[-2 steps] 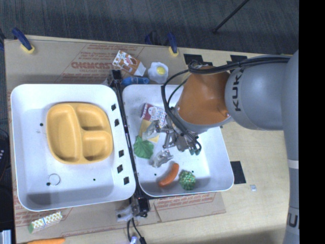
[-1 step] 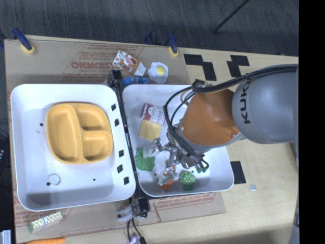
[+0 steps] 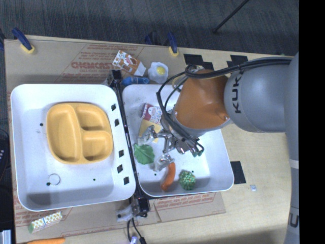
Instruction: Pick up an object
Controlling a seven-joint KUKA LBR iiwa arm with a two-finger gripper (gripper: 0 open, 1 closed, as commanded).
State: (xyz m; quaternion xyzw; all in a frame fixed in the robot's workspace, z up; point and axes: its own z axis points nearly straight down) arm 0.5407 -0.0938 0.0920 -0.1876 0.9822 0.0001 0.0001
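My gripper [image 3: 169, 151] reaches down into the right bin [image 3: 218, 151], under the orange wrist band of the arm [image 3: 200, 103]. Just below it lies an orange carrot-like piece [image 3: 168, 176], and a green knobbly ball [image 3: 187, 179] sits to that piece's right. A green leaf-shaped toy [image 3: 143, 154] lies to the gripper's left. A yellow wedge [image 3: 148, 131] and a red and white packet [image 3: 151, 112] lie up and to the left of it. The arm hides the bin's middle and much of the gripper.
The left bin [image 3: 25, 151] holds a yellow divided tray [image 3: 80, 132]. Behind the bins lie a small printed carton [image 3: 124, 61], a blue item [image 3: 135, 80] and a yellow and white egg-like toy [image 3: 159, 71]. A wrapped candy [image 3: 45, 220] lies at the front left.
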